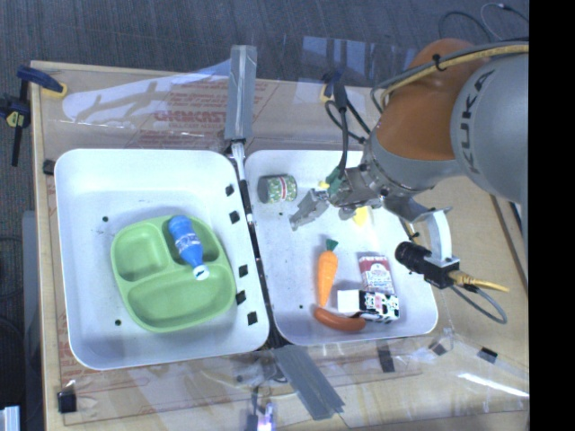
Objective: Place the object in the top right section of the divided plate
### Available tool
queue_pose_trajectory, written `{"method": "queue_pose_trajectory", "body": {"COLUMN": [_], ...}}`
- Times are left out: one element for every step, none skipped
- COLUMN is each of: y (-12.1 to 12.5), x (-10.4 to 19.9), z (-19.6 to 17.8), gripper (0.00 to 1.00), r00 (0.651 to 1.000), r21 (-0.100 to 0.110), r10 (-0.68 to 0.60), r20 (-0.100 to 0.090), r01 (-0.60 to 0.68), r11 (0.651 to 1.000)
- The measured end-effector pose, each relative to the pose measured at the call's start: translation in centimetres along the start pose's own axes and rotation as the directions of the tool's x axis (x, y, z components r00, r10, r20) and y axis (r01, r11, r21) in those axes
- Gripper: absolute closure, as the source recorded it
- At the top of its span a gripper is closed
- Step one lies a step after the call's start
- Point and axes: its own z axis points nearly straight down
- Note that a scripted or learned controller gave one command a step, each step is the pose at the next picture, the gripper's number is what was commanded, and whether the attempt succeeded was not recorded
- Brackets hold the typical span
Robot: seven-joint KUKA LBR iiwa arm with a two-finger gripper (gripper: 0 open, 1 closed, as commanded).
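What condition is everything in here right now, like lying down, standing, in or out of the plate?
Blue bottle: lying in the top right section of the green divided plate.
Green can: on its side, right bin.
Carrot: lying flat, right bin.
Sausage: lying flat by the bin's near wall.
Gripper: over the right bin.

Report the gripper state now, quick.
Two-finger gripper: over the right white bin near the small green can; nothing visible between its fingers; open or shut cannot be told.

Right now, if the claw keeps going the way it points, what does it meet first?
The claw points left across the right bin. Likely the bin's white floor first; the small can lies just above that line. Depth is unclear.
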Motion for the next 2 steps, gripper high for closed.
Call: {"method": "queue_pose_trajectory", "body": {"y": [6.9,8.4], "x": [-1.6,-1.4], "z": [-8.8,-0.8], "gripper": [0.00,0.00], "r00": [0.984,0.999], "r21": [-0.004,-0.001], "r10": [-0.179,0.035], "r20": [0.002,0.000], "r01": [0.179,-0.035], "r11": [0.984,0.999]}}
